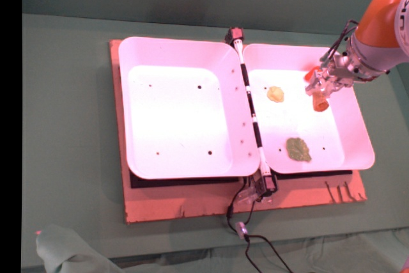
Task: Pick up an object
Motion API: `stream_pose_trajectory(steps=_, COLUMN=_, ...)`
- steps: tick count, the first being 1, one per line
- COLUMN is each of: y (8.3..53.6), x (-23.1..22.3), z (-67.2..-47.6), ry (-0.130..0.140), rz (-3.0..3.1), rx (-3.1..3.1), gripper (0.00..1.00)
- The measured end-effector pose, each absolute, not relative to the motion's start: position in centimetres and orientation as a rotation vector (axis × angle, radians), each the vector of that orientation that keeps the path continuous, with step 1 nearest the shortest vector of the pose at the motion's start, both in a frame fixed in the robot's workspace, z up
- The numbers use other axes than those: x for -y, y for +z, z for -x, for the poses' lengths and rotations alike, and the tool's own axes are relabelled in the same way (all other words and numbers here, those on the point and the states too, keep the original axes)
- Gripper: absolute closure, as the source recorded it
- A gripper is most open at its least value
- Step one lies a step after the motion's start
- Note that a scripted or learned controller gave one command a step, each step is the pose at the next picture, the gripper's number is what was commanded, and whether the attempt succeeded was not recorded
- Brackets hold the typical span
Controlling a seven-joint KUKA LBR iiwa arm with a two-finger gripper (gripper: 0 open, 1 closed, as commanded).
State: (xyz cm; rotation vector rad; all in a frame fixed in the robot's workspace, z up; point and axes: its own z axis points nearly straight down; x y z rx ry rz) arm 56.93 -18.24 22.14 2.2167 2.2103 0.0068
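Nearest the camera, a cable (255,241) trails off the front of the surface (70,137), past a cloth (64,252) at the front left corner. Behind that lies an orange board (192,204) carrying two white bins. The left bin (179,109) has only small dark specks on its floor. A black-and-white rod (250,105) runs along the seam between the bins.

In the right bin (354,137), a green leaf-like piece (298,149) lies near the front, and a small yellow piece (275,94) sits farther back, near the rod. Farther still, toward the bin's right wall, an orange cup-shaped object (320,104) sits right at the gripper (323,87), with a small red bit (311,74) just beside it. Whether the gripper is closed on the orange object or merely beside it cannot be told from this angle.

If the orange object is the target, the step would go best with the gripper centred over it and lowered squarely, so that it closes on both sides rather than tipping or nudging it toward the wall. Lifting straight up and slowly would show early whether the hold is real.
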Motion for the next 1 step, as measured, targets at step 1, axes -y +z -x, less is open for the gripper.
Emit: stream_pose_trajectory(steps=1, y=27.44, x=17.39, z=-57.14, ry=0.008, rz=-2.215, rx=-2.211, gripper=1.00)
